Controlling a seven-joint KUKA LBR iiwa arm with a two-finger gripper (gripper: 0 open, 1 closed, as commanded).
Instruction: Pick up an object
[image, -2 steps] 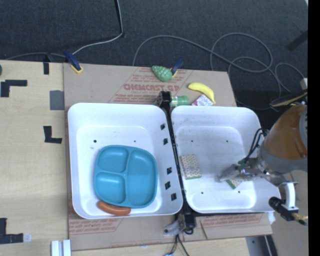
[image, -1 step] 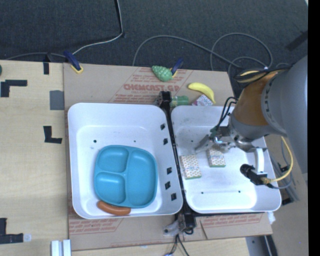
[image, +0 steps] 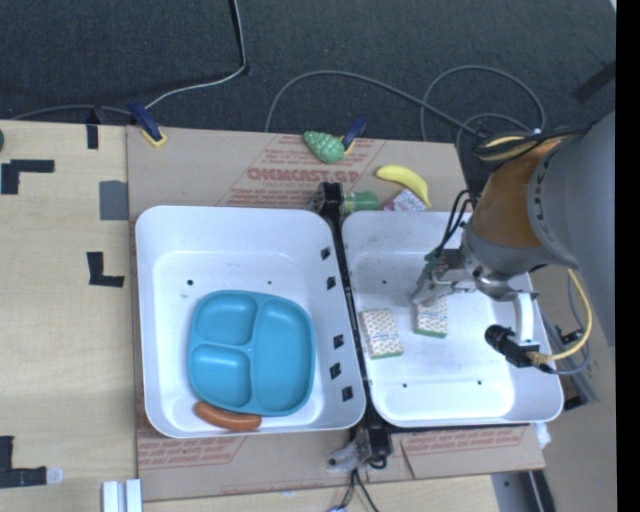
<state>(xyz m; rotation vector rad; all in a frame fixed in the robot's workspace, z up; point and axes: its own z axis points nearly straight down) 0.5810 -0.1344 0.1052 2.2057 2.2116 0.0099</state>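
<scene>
1. Gripper (image: 432, 296) sits low in right bin (image: 520, 400), right of centre frame; its opening cannot be told.
2. Small patterned packet (image: 432, 320) lies directly beneath; a second packet (image: 381, 333) just left.
3. Lift apparently not yet done.

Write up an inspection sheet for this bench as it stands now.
Surface: cardboard sheet under two white bins; left bin, right bin.
Job's things: two small patterned packets, one left of the other, in the right bin.
Clutter: blue divided plate and sausage in the left bin; banana and green item behind the bins.
Grippers: gripper low over the right packet; grip cannot be judged.
Cables: black cables on the dark floor behind; yellow cable at the arm.
Surroundings: wooden floor with black tape marks to the left.
</scene>
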